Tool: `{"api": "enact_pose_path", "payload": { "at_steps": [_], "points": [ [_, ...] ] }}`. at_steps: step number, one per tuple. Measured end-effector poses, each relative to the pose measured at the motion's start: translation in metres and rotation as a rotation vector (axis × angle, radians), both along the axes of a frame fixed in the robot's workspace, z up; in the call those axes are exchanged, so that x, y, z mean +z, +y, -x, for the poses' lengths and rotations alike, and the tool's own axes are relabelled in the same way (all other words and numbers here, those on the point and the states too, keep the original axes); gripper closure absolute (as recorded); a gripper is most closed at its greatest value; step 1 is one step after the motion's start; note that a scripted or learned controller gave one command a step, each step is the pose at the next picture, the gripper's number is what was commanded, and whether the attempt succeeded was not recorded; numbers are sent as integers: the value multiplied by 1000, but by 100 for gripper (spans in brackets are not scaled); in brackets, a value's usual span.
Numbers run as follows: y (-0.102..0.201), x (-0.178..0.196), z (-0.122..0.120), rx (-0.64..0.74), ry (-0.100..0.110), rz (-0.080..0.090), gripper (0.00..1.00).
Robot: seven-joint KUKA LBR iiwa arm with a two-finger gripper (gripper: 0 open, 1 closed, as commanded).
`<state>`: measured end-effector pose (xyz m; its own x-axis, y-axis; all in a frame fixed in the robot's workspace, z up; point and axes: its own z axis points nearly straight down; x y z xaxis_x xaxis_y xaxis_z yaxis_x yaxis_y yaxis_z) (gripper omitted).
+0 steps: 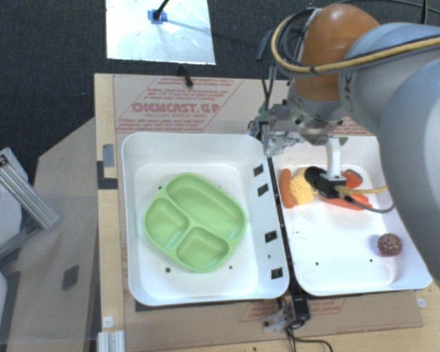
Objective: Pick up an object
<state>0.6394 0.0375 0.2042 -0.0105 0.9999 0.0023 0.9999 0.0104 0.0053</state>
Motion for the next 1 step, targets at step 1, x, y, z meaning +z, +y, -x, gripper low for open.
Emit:
{"api": "enact_pose_path", "payload": {
  "at_steps": [1],
  "points": [
    [34, 90, 65, -2, 2, 0, 100]
  ]
}}
